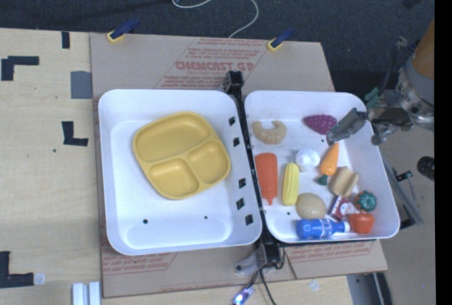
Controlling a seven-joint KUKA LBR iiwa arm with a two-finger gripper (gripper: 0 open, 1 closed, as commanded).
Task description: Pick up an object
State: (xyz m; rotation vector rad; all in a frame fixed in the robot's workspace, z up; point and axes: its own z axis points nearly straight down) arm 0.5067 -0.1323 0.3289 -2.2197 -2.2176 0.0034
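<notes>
The right bin [282, 102] holds several toy foods: a tan croissant [270, 130], purple grapes [320, 123], an orange carrot [329, 159], a red sausage [266, 176], a yellow corn cob [290, 183], a potato [311, 206] and a blue bottle [321, 228]. My gripper [361, 133] hangs over the bin's right side, just above and right of the carrot and to the right of the grapes. Its fingers stand open, and I see only the white bin between them.
The left bin [116, 176] carries a yellow divided plate [182, 154]. A brown roll [344, 181], a green piece [366, 200] and a red piece [361, 223] crowd the right bin's near right corner. A white cable [212, 0] lies behind the bins.
</notes>
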